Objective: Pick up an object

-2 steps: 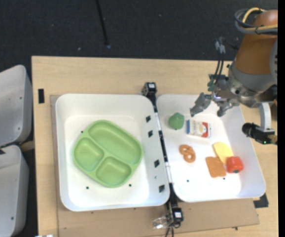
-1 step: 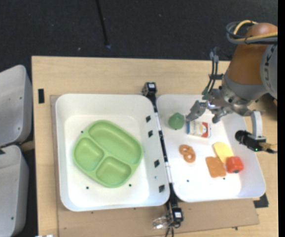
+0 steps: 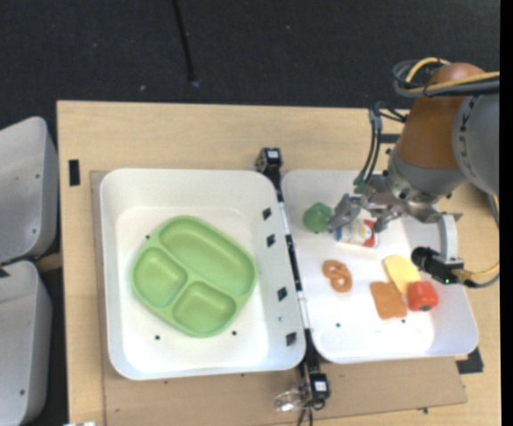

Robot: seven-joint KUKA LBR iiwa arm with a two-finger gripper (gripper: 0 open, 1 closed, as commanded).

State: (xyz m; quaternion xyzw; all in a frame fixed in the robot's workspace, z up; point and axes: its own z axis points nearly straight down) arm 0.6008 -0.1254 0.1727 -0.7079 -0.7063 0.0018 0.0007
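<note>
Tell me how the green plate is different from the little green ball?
The green plate is big, flat and pale, with three sections, alone in the left bin. The green ball is small, round and darker, in the right bin near the gripper. Both are green.

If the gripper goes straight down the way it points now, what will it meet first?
Probably the small red and white object lying on the right white bin's floor just under the gripper. The round green object sits beside that line. Depth is unclear from this view.
</note>
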